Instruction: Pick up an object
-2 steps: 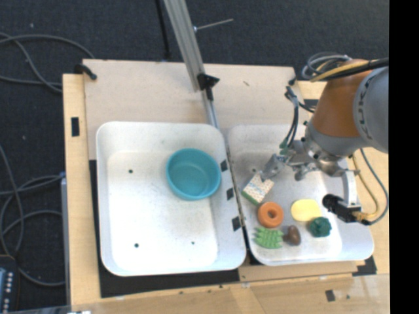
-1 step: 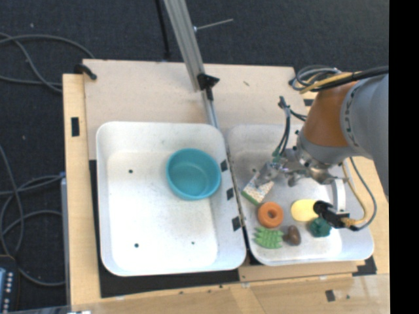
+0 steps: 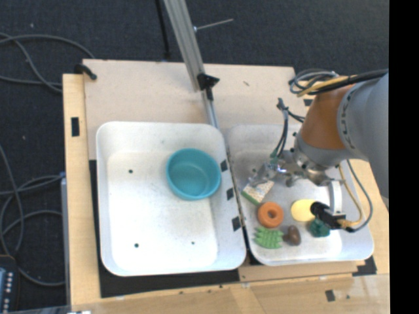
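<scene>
in the right bin (image 3: 357, 246), nearest the front rim, a green leafy toy (image 3: 268, 238) lies just beside a small brown lump (image 3: 292, 235), the two close enough that i cannot tell whether they touch; a little to the right of the lump sits a dark green piece (image 3: 319, 229), too small to make out its shape; just behind the leafy toy lies an orange ring (image 3: 270, 214), flat, its hole facing up; to the right of the ring, near but apart from it, rests a round yellow object (image 3: 301, 209); behind the ring and slightly left, close to the wall shared with the other bin, a pale packet (image 3: 256, 190) lies tilted; the gripper (image 3: 270, 173) hangs just behind and above that packet, low over the bin, and nothing can be seen held in it; whether it stands wide or narrow i cannot tell, as the view is too blurred there; the grey arm (image 3: 363, 120), with its orange band (image 3: 322, 120), reaches in from the right over the far part of this bin; in the left bin (image 3: 131, 241) a teal bowl (image 3: 193, 173) stands upright, right of the middle, well apart from the gripper; beyond both bins lies the bare tan bench top (image 3: 131, 90); a slanted metal post (image 3: 185, 38) rises from its far side; dark cables (image 3: 33, 51) trail over the floor behind.
</scene>
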You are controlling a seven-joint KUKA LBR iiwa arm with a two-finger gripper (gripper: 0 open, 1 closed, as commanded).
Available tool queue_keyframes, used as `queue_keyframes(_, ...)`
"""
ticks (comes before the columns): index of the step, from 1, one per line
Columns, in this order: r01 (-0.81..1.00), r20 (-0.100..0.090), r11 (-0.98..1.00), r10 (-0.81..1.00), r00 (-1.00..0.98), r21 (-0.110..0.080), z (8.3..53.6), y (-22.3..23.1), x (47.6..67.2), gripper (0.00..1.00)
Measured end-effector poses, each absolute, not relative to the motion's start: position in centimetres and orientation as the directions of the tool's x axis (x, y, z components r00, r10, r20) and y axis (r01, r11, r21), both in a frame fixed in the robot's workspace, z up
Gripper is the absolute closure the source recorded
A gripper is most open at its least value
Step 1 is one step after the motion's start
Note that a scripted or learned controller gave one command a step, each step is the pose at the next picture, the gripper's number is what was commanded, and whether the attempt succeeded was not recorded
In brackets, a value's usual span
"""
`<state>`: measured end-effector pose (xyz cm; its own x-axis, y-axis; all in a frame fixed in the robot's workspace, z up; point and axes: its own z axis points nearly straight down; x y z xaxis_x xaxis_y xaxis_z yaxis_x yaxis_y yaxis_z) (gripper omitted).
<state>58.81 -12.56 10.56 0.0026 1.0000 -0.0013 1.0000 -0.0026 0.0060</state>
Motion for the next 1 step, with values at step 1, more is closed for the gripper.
queue_keyframes(1, 1.0, 0.0, -0.006, 1.0, 0.006, 0.012, 11.81, -12.6, 58.98, 1.0)
